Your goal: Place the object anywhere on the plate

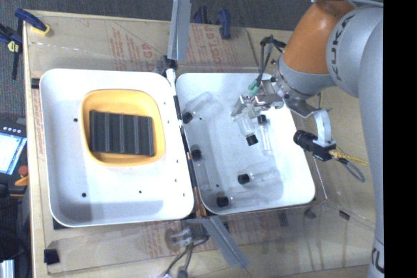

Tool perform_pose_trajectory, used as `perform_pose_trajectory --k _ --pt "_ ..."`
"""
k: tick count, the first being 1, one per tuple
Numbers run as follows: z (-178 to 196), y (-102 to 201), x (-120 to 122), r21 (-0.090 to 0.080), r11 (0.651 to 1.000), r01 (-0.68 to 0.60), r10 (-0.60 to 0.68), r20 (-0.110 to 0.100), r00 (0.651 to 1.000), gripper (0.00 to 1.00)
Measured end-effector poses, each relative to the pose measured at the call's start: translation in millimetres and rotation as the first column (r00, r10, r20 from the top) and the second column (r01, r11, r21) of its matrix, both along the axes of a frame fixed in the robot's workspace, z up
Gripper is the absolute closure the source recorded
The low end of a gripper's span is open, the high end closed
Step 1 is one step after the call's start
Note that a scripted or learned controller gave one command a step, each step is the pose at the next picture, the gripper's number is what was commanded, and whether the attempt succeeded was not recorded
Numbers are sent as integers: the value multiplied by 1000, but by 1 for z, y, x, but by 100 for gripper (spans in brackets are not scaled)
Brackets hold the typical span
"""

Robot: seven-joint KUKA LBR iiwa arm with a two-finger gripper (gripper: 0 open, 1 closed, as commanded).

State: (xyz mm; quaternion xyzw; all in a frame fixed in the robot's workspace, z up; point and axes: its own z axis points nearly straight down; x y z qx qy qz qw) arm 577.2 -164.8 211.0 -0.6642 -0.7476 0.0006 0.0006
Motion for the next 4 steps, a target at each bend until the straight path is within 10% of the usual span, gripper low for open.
perform_pose_trajectory --k 1,2,3,4 --pt "-7 70 16 1 1000 -7 7 -2 1000 100" --pt "-20 121 50 0 957 -289 289 1 957 100" --pt "-19 120 50 -1 957 -289 289 1 957 0" --pt "-19 195 63 0 971 -240 240 1 971 0"
